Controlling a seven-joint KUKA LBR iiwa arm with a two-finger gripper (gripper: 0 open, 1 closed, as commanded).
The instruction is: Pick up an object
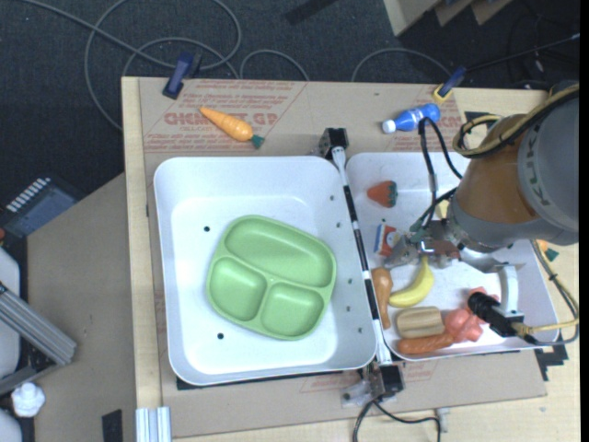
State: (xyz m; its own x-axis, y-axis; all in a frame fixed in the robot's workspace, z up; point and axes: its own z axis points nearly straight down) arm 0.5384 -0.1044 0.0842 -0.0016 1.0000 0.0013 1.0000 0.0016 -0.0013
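— Grey arm [515,187] overhead, tool [431,247] low in right bin [405,166]. Why?
— Closest to banana [414,288], just at tool's six o'clock, likely for picking. Clenched or released: cannot tell.

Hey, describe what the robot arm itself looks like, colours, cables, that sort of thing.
The thick, rounded grey arm carries a broad orange band above the wrist, then narrows to a small grey metal tool. A thin black cable loops up from the wrist.
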